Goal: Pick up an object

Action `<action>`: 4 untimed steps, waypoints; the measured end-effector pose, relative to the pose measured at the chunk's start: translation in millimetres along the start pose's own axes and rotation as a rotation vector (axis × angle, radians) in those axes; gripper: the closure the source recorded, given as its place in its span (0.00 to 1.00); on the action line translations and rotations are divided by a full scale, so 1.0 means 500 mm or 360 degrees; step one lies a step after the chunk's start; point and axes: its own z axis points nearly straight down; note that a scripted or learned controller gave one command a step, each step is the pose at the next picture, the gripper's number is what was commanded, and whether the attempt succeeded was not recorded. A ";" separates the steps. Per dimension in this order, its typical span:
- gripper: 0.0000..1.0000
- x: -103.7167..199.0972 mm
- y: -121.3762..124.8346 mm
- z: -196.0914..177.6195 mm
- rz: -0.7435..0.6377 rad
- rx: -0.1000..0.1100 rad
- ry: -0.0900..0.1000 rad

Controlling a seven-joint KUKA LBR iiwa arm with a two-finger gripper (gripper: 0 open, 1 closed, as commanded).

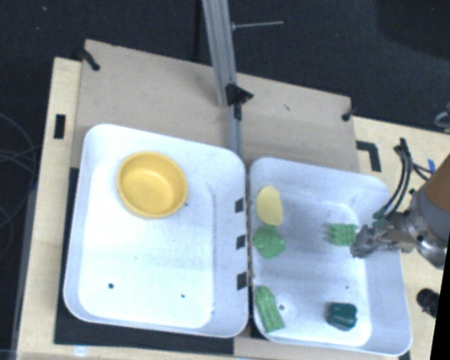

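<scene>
Green piece (341,234) lies at right of frame in the right bin (372,323), touching the hand (361,244). We cannot tell the hand's state. We judge the hand set low beside it to grasp.

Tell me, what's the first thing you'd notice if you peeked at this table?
Probably the bright yellow bowl, sitting alone in the left bin. Next, the right bin with its scatter of small things: a pale yellow piece, several green pieces and a dark green block. The gripper reaches in from the right, beside a light green piece.
</scene>
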 end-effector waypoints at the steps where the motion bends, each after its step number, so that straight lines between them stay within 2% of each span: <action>1: 1.00 -0.012 0.010 -0.088 0.0001 0.0000 0.0000; 2: 1.00 -0.013 0.011 -0.149 0.0000 0.0002 0.0001; 3: 1.00 0.094 0.021 -0.154 -0.0007 0.0005 0.0003; 4: 1.00 0.196 0.019 -0.125 -0.0005 0.0007 0.0003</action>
